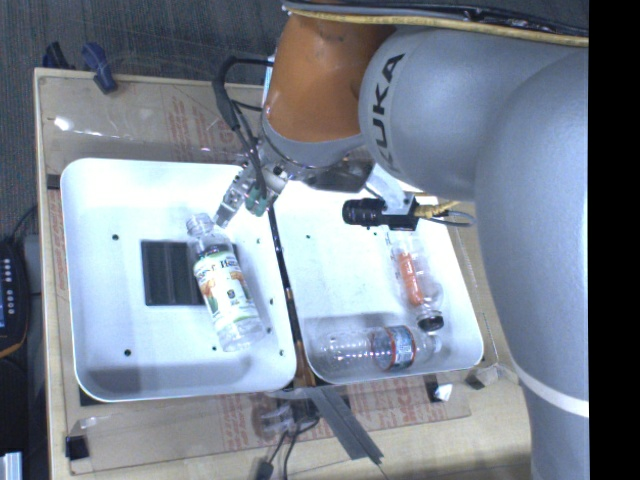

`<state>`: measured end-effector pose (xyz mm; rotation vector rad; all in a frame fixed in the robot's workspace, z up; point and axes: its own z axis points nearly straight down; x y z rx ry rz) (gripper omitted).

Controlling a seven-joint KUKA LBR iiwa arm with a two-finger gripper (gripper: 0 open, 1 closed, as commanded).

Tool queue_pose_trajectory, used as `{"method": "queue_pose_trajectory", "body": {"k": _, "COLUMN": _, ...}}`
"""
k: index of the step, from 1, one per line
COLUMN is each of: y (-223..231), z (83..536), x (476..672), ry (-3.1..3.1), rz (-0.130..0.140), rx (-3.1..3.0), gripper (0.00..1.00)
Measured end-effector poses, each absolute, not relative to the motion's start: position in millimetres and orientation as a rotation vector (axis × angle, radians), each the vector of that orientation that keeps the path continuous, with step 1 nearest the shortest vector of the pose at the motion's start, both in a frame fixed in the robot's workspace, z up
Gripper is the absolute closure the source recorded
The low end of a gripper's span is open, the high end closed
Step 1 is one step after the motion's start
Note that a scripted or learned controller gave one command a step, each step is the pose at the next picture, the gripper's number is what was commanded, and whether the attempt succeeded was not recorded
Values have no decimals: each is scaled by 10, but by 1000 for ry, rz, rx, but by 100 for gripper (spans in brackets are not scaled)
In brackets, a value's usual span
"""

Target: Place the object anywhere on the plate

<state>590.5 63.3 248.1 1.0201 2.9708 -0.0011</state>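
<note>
You have two shallow white bins side by side on the bench (60, 108). In the left bin (100, 188) a dark grey rectangular plate (167, 273) lies flat on the floor, toward the bin's left half. Just beside the plate's right edge lies a clear plastic bottle (224, 285) with a white, green and orange label, on its side, cap pointing to the far side and base toward the near right corner. It does not rest on the plate; whether it touches the plate's edge you cannot tell.

The right bin (330, 268) holds two more bottles. A larger clear one with a reddish-brown label band (375, 347) lies on its side along the near wall. A slimmer clear one with orange contents (412, 279) lies near the right wall, its dark cap toward the near side.

The grey arm with its orange band (310, 78) reaches in from the right, its bulk covering the far part of the right bin. The pincer (232, 206) hangs at the far side of the left bin, near the divide between the bins, its tip just above the cap end of the labelled bottle. You cannot tell from this angle how its jaws stand, and nothing shows gripped between them
</note>
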Motion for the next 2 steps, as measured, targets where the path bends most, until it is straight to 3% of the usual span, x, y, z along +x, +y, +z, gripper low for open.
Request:
{"method": "queue_pose_trajectory", "body": {"k": 1, "y": 632, "z": 2481, "x": 5905, "ry": 2971, "rz": -1, "rx": 1021, "gripper": 0}}
{"method": "queue_pose_trajectory", "body": {"k": 2, "y": 405, "z": 1911, "x": 5912, "ry": 3035, "rz": -3, "rx": 821, "gripper": 0}}
